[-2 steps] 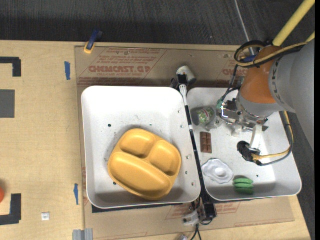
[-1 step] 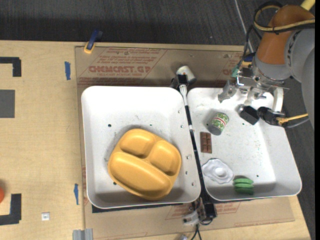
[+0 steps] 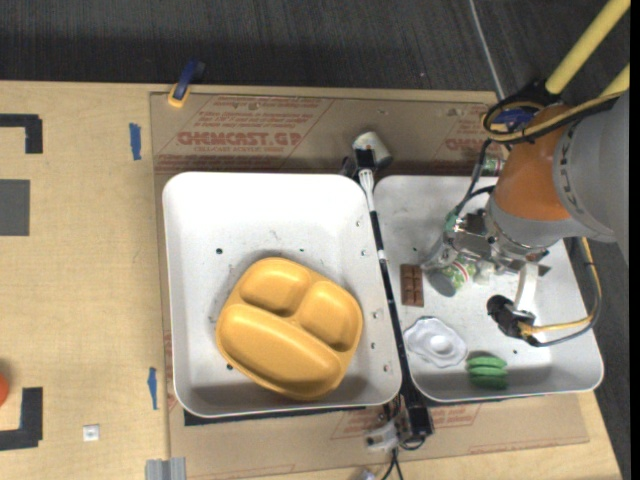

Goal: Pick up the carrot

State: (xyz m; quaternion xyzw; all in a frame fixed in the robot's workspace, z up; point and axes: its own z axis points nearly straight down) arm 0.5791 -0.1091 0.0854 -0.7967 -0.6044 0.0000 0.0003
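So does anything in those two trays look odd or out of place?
One thing: the big yellow bread-shaped lump takes up much of the left tray, dwarfing the small bits in the right tray. Nothing looks spilled or broken.

the arm [image 3: 590, 173] was rounded grey metal with an orange band [image 3: 530, 188]; above the right bin [image 3: 575, 363], yellow and black cables [image 3: 555, 328] trailed from its silvery wrist.

Two white bins [image 3: 200, 268], one yellow bread loaf [image 3: 290, 326], one green toy [image 3: 487, 369].
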